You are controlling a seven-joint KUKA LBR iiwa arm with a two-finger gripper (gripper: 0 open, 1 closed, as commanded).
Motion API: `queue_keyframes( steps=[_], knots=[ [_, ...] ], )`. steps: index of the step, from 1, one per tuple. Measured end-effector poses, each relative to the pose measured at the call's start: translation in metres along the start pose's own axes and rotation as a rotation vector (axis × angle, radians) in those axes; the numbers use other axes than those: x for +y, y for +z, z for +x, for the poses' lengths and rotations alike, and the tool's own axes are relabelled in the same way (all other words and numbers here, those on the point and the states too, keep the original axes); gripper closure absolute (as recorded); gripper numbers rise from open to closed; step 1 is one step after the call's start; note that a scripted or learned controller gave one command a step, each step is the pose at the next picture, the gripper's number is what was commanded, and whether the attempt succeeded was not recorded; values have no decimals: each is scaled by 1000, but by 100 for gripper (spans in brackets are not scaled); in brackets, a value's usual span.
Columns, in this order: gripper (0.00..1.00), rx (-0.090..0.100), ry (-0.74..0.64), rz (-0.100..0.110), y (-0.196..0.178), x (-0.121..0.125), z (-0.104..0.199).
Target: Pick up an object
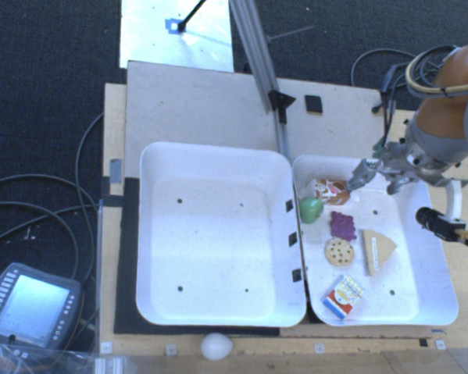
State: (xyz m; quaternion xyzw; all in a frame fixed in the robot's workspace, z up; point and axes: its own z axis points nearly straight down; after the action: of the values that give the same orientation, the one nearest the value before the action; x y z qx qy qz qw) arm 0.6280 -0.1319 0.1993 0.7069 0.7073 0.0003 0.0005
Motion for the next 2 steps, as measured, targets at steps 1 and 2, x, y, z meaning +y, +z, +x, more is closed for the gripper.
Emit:
queue_keyframes(
  steps=[1,2],
  knots=[
    [0,0,-85,2,35,5,-7],
    [100,0,-86,-1,23,5,-7]
  ],
)
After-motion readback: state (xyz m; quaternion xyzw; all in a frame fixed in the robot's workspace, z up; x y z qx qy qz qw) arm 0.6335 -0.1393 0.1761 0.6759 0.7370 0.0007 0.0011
